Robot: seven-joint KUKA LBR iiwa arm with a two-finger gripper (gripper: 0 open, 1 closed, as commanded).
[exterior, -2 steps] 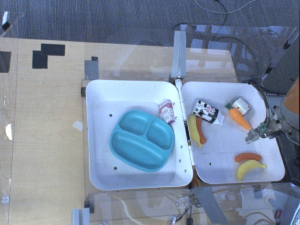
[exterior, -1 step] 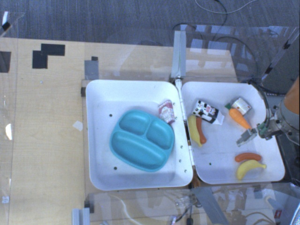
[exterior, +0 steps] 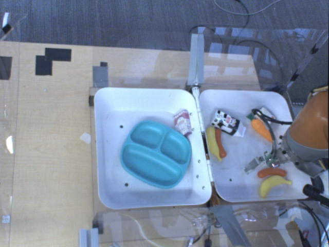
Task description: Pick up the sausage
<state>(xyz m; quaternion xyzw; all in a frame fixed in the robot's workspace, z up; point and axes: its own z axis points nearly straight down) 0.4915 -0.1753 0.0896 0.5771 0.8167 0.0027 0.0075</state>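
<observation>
The sausage (exterior: 271, 172) lies in the right bin (exterior: 241, 189), near that bin's front right corner, just behind a yellow banana (exterior: 272, 185) that curves along its front side. It looks like a small toy piece, short and rounded, orange-red and smooth; I judge it light, fairly stiff and somewhat slippery, likely to roll or squirt out if pinched off-centre. Its long axis runs nearly parallel to the bin's front edge, tilted a little so the right end sits slightly farther back. The best hold is across the middle, squeezing its narrow width, with the fingers set crosswise to that axis; the banana close in front leaves little room for the front finger.

The gripper (exterior: 264, 160) hangs just behind and above the sausage's left end, near or touching it. Whether its fingers are spread or pressed together cannot be told here, and nothing is visibly held.

A second reddish piece (exterior: 220, 143) beside another yellow piece (exterior: 212, 144) lies along the bin's left wall, pointing front to back, and could be confused with the target.
</observation>
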